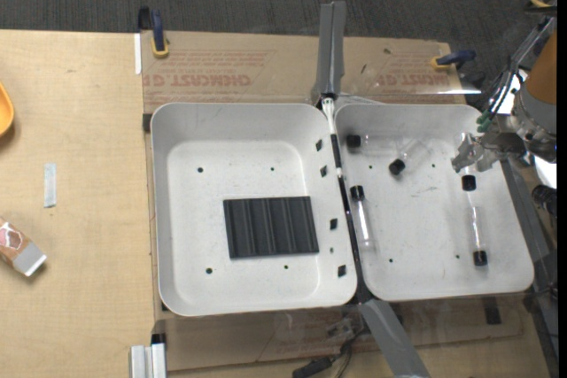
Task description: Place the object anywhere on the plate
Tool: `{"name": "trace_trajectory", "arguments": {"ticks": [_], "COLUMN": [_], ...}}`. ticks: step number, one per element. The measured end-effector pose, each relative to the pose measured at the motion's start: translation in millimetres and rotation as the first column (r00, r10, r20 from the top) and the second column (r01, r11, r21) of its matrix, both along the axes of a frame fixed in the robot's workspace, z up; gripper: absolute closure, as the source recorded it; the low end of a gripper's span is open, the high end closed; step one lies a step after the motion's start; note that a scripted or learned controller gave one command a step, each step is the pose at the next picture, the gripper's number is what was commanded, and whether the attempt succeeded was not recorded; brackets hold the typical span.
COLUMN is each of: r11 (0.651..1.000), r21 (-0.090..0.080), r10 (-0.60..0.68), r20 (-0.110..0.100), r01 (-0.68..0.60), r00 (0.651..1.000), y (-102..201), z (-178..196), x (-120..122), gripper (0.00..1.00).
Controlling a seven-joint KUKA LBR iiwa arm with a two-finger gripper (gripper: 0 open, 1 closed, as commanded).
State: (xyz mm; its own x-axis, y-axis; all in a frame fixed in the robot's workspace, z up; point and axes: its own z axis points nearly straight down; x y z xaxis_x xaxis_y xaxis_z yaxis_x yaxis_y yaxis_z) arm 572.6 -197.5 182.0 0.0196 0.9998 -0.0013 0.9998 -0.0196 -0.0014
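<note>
Two tubes [477,231] lie in right bin [416,283], plate [270,226] waits in left bin [177,190]; your gripper [468,157] hovers at right bin's far-right edge, probably lining up pick; claw state unreadable

The wooden bench [71,102] bears two white bins [177,190] and brown cardboard [266,71].

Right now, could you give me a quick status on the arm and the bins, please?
Gripper over right bin's far right side. Clear tubes lying in that bin, none held. Dark plate in left bin.
</note>
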Motion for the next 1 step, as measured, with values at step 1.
{"name": "trace_trajectory", "arguments": {"ticks": [1], "r11": [0.97], "r21": [0.0], "r10": [0.244], "r20": [0.0], "r01": [-0.244], "r00": [0.97], "y": [53.0], "z": [138.1], "x": [-1.5], "gripper": [1.0]}}
